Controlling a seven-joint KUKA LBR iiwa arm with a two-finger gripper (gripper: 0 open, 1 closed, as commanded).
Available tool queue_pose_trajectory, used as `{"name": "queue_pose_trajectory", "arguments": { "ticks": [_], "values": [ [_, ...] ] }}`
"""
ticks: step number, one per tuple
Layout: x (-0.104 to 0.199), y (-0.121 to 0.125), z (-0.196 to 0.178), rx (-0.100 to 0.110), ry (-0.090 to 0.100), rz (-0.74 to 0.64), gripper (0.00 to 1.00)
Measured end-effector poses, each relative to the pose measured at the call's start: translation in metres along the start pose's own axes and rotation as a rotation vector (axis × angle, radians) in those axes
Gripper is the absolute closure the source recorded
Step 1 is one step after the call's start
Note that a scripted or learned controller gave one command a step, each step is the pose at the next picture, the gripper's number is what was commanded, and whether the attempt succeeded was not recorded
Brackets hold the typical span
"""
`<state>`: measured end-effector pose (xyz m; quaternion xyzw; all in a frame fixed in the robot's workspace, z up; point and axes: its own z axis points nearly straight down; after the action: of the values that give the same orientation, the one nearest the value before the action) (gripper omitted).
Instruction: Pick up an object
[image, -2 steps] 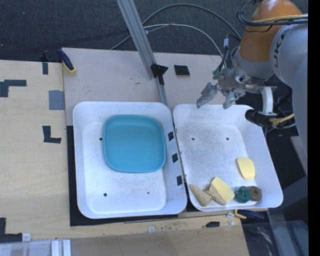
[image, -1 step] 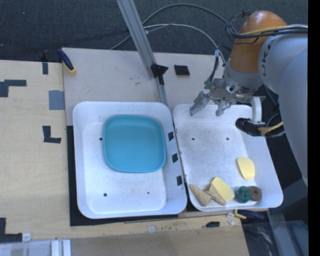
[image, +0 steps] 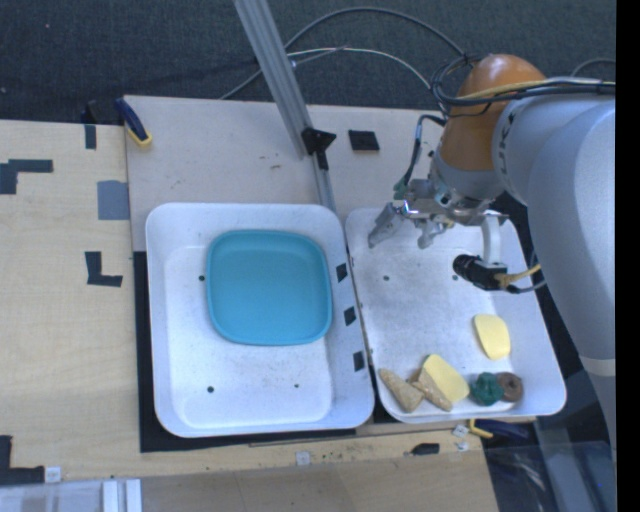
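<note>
The arm's two-finger metal pincer (image: 403, 233) is hanging with its fingers spread wide apart and gripping nothing, over the bare far end of the right shallow white bin (image: 400, 300). Lying well apart from it along that bin's near end are one pale yellow oval piece (image: 491, 336), one yellow wedge (image: 443, 379), one tan bread-like piece (image: 404, 390), one dark green lump (image: 486, 389) and one small brown ring (image: 510, 385). The left shallow white bin (image: 180, 330) on the bench (image: 60, 300) is holding one square turquoise plastic plate (image: 268, 286).
</note>
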<state>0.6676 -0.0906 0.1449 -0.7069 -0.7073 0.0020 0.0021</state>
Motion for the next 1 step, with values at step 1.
{"name": "queue_pose_trajectory", "arguments": {
  "ticks": [1],
  "values": [
    [0.0006, -0.0012, 0.0535, 0.000, 0.000, 0.000, 0.00]
  ]
}}
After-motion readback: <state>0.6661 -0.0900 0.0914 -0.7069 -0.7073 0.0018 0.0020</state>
